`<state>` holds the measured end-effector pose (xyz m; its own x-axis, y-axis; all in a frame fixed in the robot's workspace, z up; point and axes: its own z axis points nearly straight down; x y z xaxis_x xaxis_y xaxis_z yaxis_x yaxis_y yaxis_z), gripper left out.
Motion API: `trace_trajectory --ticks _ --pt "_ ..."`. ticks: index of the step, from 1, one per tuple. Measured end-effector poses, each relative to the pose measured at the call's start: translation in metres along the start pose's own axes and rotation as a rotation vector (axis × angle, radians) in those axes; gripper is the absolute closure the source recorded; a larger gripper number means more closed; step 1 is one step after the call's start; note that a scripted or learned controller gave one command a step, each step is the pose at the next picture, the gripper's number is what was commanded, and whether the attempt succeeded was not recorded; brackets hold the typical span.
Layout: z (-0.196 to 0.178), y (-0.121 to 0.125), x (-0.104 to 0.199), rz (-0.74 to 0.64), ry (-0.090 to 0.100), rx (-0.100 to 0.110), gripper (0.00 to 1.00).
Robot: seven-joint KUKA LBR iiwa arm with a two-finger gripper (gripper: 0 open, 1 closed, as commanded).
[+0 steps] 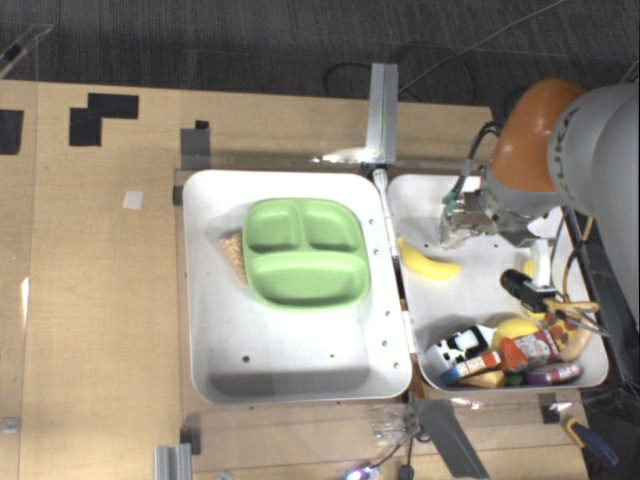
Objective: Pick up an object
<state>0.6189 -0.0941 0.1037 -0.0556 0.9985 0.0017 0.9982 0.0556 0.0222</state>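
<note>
My gripper hangs over the far part of the right bin, pointing down, with the grey arm and its orange band behind it to the right. A yellow banana lies on the bin floor just below and to the left of the gripper, apart from it. A pile of small items sits at the bin's near edge: a black-and-white pack, a red packet, a yellow fruit and a purple item.
The left bin holds a green divided plate, with a tan textured item partly tucked under the plate's left edge. A metal divider rail separates the two bins. A metal post stands behind them.
</note>
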Motion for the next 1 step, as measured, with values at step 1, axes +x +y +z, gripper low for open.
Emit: trace_trajectory --ticks 1 --pt "0.0001 -0.0001 0.0001 0.0 0.0 0.0 0.0"
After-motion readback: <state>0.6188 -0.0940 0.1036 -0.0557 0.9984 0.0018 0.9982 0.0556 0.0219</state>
